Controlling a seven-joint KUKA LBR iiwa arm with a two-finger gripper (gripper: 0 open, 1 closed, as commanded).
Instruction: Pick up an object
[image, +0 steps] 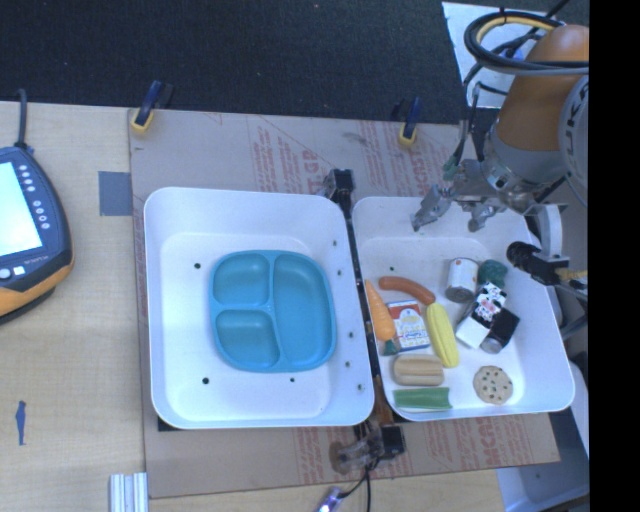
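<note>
- Toy food pieces, the things to be picked from, lie crowded in the right-hand shallow white plastic bin (560, 385), well below the claw (452, 212), which hangs spread open and empty over the bin's bare upper edge.
- Left-hand shallow white plastic bin (170, 300) holds a blue three-compartment plastic tray (272, 310); nothing rests in it, so it offers no easy target.
- Risk, as a judgement: the pieces are packed close, so a descending claw could land on two at once or push one aside.
- Orange toy carrot (379, 312) lies tight against the bin's left wall, where a finger could strike the rim.
- Yellow toy corn cob (442, 334) touches a small printed red-and-white carton (410, 327); closing on either may drag the other.
- Tan toy bread roll (417, 371) sits just above a flat green toy vegetable (421, 398), near the lower wall.
- Round brown toy cookie (493, 384) lies flat and thin, likely to slip from a grip.
- Hard to make out: the black-and-white pieces (489, 315) and the dark green one near the right wall are too small to identify.
- Cut off: the grey and orange arm (540, 90) leaves the picture at the right.
</note>
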